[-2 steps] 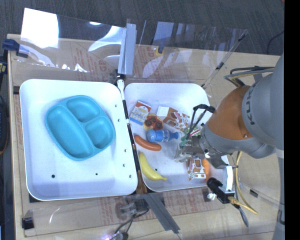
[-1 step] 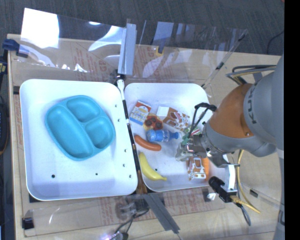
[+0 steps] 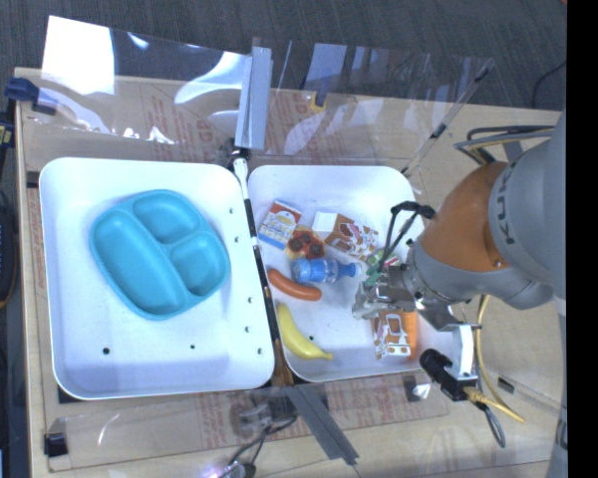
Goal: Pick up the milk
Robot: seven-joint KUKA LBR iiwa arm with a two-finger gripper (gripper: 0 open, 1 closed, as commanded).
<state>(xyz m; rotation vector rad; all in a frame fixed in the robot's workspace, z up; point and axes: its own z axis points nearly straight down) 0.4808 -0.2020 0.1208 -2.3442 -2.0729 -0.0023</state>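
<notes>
Two bins (image 3: 50, 267) share the worktop. The arm (image 3: 478, 237) hangs over the right one, near an orange carton (image 3: 395, 335); I cannot tell whether the jaws are spread. The milk (image 3: 279, 224), probably the blue-white carton, lies well apart at upper left. Cross over the bottle (image 3: 319, 270), then descend squarely.

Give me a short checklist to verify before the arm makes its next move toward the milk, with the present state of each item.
1. Gripper is over the right bin: ok.
2. Which carton is the milk, the one under the gripper or the blue and white carton: cannot tell.
3. Fingers open or shut: cannot tell.
4. Carton between the fingers: cannot tell.
5. Water bottle, sausage and banana lie apart from the gripper: ok.
</notes>
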